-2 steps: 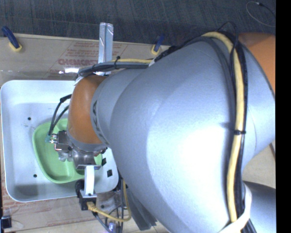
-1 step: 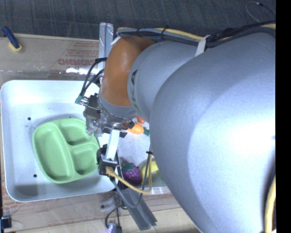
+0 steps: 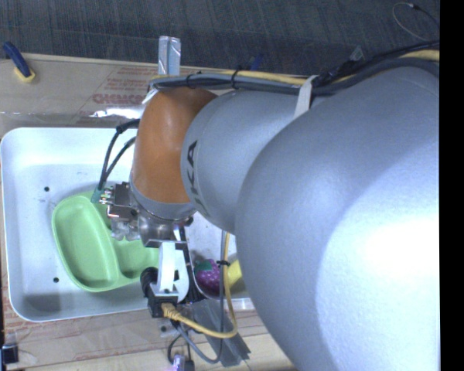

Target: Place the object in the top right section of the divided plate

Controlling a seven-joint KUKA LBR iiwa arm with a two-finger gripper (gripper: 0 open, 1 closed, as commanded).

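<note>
Visibly, one green plate [image 3: 85,246] — one purple object [image 3: 209,275].

— What sits round the edges up there?
— A shallow white plastic bin [image 3: 19,207] rests on a brown cardboard sheet with red printing [image 3: 100,91]. A small blue-and-yellow clamp [image 3: 18,62] grips the sheet's top left corner.
— And beyond the bench?
— Dark grey carpeted floor [image 3: 216,10], with an upright silvery metal post [image 3: 169,56] at the sheet's far edge.
</note>
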